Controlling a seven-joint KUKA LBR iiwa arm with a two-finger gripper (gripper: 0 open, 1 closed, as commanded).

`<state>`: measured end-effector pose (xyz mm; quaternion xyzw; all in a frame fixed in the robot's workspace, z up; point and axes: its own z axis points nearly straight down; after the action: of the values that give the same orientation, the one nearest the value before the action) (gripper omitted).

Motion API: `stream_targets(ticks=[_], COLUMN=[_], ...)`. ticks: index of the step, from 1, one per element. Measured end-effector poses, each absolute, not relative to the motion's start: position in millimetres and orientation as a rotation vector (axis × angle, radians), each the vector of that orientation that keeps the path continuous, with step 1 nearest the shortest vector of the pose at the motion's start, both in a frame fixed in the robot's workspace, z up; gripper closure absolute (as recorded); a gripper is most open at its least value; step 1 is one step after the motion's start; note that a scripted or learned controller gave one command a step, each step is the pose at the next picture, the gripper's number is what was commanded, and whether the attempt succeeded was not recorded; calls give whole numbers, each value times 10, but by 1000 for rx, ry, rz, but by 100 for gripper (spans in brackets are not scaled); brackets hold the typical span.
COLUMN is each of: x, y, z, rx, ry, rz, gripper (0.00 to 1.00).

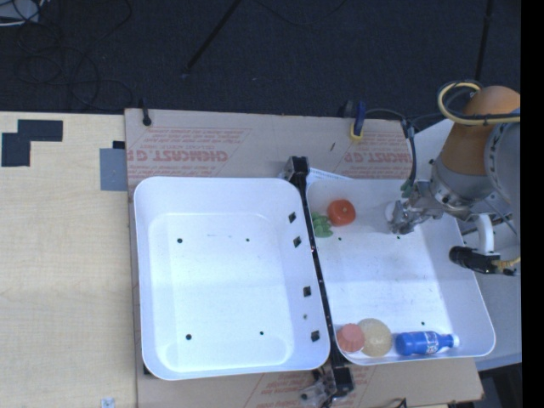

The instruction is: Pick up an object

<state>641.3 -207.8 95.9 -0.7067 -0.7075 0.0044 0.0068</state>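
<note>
Nearest the cam, along the front wall of the right shallow white plastic bin (476,313), three things are sitting in a row: a flat pinkish-red round piece (350,338), a pale yellow ball-ish thing (375,337) touching it, and a small blue plastic bottle w/ white cap (425,343) lying on its side just beside those. The left shallow white plastic bin (221,202) is sitting next to it, sharing the middle divider.

Further back, a small green lumpy item (321,224) is resting against the divider, w/ a red-orange round fruit-looking object (342,212) just beside it.

The two-finger metal gripper (403,219) is hanging over the back-right part of the right bin, near the red-orange one but apart from it. Can't tell if it's released or clenched, too small and blurry; nothing visibly in it tho.

IMO the red-orange thing is the closest candidate. To do this well: centre over it, drop straight down, and approach from the open side so the green lump and divider aren't crowding the grab. Round stuff rolls, so closing slow and checking before lifting is prob worth it.
</note>
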Motion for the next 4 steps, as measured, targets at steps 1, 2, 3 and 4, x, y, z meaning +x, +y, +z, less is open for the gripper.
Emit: stream_targets(ticks=[1, 2, 3, 4], x=[6428, 6441, 6415, 6430], y=[-2079, -2121, -2119, -2121], z=[965, 875, 960, 965], rx=[-2215, -2220, -2211, -2216], ry=[-2219, -2220, -2212, -2218], rz=[9, 3, 14, 9], gripper=[0, 0, 100, 0])
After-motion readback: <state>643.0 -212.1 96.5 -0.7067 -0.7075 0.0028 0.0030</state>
